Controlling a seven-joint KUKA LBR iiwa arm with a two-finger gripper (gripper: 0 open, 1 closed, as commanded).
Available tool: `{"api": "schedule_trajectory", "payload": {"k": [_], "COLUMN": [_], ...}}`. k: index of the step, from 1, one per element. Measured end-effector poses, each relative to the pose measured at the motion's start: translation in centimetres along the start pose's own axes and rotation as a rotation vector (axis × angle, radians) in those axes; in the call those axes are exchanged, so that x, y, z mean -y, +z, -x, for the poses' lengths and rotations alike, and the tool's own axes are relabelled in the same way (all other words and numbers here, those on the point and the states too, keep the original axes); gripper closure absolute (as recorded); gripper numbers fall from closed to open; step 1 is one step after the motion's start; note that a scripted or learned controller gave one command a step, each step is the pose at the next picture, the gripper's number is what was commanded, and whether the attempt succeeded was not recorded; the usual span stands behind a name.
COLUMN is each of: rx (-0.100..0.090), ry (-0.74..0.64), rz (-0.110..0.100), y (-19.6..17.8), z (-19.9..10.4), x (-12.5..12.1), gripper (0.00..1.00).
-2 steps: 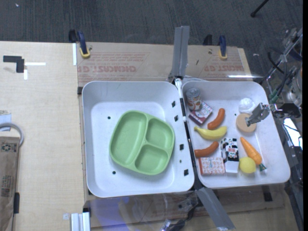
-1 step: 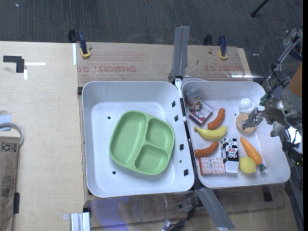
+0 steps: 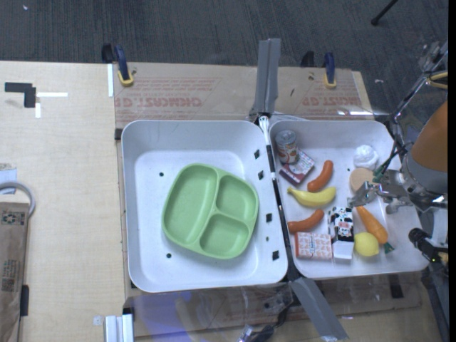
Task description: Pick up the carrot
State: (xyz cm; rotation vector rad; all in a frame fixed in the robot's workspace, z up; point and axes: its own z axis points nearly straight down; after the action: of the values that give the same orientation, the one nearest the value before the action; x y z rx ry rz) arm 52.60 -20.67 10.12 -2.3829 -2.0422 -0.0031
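Note:
The carrot [image 3: 372, 224] is orange with a small green tip, and it lies slanted near the right bin's [image 3: 335, 128] front right corner. Its thick end points up-left and its green tip points down-right, beside a yellow lemon [image 3: 366, 244]. My gripper [image 3: 368, 193] reaches in from the right and hovers right over the carrot's thick end, close to a tan round piece [image 3: 360, 179]. Nothing visibly sits in it. The grey arm with its orange band [image 3: 429, 148] stands at the bin's right rim.
Crowded around the carrot are a cow-patterned carton [image 3: 343, 226], a pink box [image 3: 313, 245], a banana [image 3: 312, 197], two red sausages [image 3: 320, 176] [image 3: 305, 222], a can [image 3: 286, 146] and a white lump [image 3: 365, 153]. The left bin [image 3: 142, 191] holds a green divided plate [image 3: 210, 211].

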Motion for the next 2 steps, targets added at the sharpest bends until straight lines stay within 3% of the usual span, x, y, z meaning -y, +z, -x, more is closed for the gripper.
{"api": "schedule_trajectory", "payload": {"k": [1,2], "rx": [0.002,0.001], "ry": [0.003,0.003], "rz": [0.000,-0.001], "y": [-0.88,-0.88], "z": [0.07,0.06], "x": [0.00,0.01], "gripper": [1.00,0.00]}}
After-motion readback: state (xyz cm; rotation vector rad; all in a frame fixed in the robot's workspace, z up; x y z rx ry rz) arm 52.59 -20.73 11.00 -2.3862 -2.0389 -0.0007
